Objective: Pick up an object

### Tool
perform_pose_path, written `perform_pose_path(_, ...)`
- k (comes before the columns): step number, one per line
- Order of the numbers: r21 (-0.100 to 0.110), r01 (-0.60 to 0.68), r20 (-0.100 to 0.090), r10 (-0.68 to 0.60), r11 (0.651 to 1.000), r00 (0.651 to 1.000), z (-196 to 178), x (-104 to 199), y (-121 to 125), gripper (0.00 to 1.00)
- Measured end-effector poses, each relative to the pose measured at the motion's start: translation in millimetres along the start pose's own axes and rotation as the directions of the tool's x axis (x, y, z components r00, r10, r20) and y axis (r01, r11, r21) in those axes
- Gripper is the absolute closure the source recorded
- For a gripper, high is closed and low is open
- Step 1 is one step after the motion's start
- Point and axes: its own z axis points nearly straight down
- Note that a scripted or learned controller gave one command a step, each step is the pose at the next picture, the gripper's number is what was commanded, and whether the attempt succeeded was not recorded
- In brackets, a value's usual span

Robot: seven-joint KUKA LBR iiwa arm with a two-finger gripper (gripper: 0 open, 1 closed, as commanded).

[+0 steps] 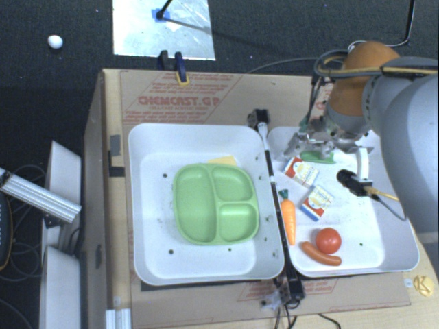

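Right bin (pixel 394 252), my count: carrot (pixel 289 221) along the divider, tomato (pixel 328 239) near the front with a sausage (pixel 320 253) just before it, two small cartons (pixel 302 171) (pixel 318 202) mid-bin, a green item (pixel 317 157) at the back. The gripper (pixel 312 141) sits over that back end, above the green item; its state I cannot tell. Left bin (pixel 154 252): green divided tray (pixel 215 203), a yellow piece (pixel 223 161) touching its far edge.

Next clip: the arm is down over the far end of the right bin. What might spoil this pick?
The hand sits low over a green item close to the right bin's far wall, so it may scrape the wall. The red-and-white packet lies just beside it and could get nudged or caught too.
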Motion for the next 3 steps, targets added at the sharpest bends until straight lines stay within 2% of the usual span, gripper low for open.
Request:
perform_pose_path(1,-0.004,0.004,0.002,-0.004,1.000,1.000,-12,0,2,1.00)
perform_pose_path(2,-0.004,0.005,0.002,-0.005,1.000,1.000,-12,0,2,0.00)
perform_pose_path(3,0.000,0.002,0.000,-0.002,1.000,1.000,0,6,0,0.00)
